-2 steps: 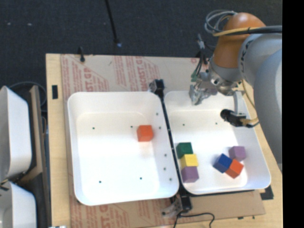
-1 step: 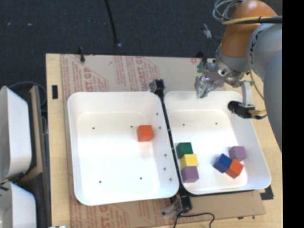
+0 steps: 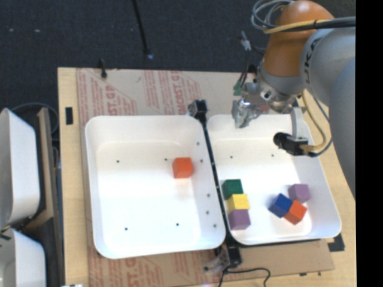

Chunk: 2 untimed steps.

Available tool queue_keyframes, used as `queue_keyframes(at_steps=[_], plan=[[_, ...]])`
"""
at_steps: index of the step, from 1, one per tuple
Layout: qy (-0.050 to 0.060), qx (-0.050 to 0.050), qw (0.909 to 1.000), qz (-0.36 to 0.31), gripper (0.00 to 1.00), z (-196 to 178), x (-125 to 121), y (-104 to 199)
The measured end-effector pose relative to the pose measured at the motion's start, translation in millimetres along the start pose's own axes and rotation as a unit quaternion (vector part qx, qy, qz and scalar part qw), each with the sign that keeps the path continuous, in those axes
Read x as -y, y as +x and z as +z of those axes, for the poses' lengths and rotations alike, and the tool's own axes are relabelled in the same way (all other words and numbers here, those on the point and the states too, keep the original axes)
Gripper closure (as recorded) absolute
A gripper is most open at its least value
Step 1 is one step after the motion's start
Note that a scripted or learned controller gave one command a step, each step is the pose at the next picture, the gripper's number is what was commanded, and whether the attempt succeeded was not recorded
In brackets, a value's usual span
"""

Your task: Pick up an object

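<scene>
An orange cube (image 3: 183, 167) lies alone near the middle of the left bin (image 3: 114, 136). In the right bin (image 3: 311, 160) a green cube (image 3: 232, 188), a yellow cube (image 3: 240, 202) and a purple cube (image 3: 239, 219) sit in a column by the divider. A blue cube (image 3: 279, 204), a red-orange cube (image 3: 295, 212) and a second purple cube (image 3: 299, 192) cluster near the front right. My gripper (image 3: 244, 117) hangs over the right bin's far edge, well above and behind the cubes, with nothing seen between its fingers.
A black divider rail (image 3: 210, 160) runs between the two bins. A black cable fitting (image 3: 291, 143) hangs from the arm over the right bin. The bins rest on a cardboard sheet (image 3: 137, 91). White containers (image 3: 18, 160) stand at the far left.
</scene>
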State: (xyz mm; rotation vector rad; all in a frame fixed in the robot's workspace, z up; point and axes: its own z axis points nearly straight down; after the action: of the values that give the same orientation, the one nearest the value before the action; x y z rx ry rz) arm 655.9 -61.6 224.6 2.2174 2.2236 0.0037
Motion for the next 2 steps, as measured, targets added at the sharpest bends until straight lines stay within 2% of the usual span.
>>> queue_keyframes(at_steps=[2], plan=[[0.001,0.000,1.0000,0.002,1.00,7,47,79]])
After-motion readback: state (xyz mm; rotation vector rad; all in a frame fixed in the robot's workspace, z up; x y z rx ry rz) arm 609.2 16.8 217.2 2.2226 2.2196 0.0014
